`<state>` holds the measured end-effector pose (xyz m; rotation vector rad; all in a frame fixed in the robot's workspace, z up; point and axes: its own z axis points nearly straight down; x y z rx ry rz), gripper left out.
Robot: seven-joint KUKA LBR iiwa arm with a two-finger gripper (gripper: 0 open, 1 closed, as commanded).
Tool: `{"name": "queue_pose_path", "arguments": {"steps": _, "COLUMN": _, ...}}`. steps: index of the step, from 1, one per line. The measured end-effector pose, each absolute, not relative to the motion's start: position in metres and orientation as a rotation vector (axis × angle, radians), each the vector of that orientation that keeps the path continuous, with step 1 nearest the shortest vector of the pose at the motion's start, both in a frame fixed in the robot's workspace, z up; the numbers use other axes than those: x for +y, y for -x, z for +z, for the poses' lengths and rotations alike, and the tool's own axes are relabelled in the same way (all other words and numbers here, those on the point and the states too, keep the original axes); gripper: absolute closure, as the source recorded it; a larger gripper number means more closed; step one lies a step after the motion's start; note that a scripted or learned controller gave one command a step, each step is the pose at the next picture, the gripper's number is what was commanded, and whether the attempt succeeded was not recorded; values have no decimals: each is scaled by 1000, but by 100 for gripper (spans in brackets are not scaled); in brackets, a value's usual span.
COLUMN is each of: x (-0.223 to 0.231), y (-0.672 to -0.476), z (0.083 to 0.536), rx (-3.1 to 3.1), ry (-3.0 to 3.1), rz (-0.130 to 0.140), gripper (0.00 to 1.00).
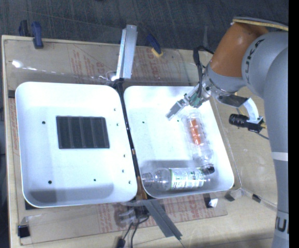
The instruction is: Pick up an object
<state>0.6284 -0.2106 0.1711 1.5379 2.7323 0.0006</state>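
My gripper hangs over the far part of the right bin, pointing down and to the left. Just to its right and nearer lies a clear plastic bottle with an orange label, its far end close beside the gripper. A second clear bottle with a green and white label lies on its side along the right bin's front wall. Nothing shows in the gripper's grasp.
The left bin holds a dark grey ribbed rectangular block. A metal bar stands at the far end of the divide between the bins. The grey arm with its orange band reaches in from the right.
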Motion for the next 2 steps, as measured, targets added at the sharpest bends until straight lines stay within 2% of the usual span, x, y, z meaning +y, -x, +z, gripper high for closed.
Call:
{"name": "queue_pose_path", "arguments": {"steps": 1, "x": -209, "y": -579, "z": 163, "rx": 2736, "ry": -1549, "rz": -2, "gripper": 0}}
{"name": "queue_pose_path", "arguments": {"steps": 2, "x": -211, "y": -587, "z": 170, "rx": 2683, "ry": -1635, "rz": -2, "gripper": 0}}
